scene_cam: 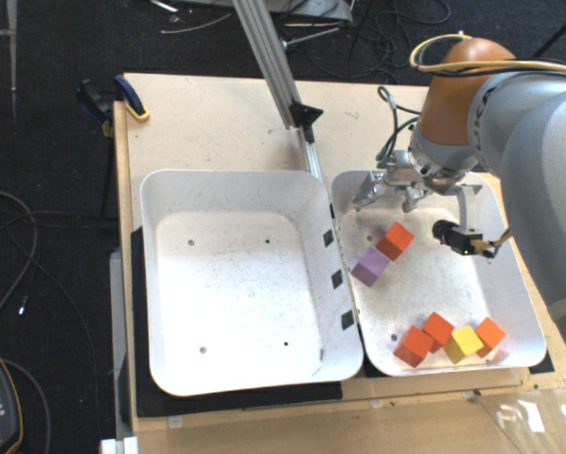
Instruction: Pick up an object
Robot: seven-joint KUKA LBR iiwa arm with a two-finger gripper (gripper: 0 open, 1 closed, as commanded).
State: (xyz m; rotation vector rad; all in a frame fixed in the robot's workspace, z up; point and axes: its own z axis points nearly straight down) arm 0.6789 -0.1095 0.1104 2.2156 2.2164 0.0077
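Claw (390, 195) hovers near orange block (395, 241) touching purple block (369, 267).

No legible text, labels, brands or numbers anywhere. Small black marks on the divider edge between the bins (338, 253), centre of frame, too small to read as characters.

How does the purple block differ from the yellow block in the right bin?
The purple block lies mid-bin, touching one orange block; the yellow block sits at the near rim, packed among three orange blocks. Purple lies nearer the pincer than yellow. Both are small cubes in the right bin.
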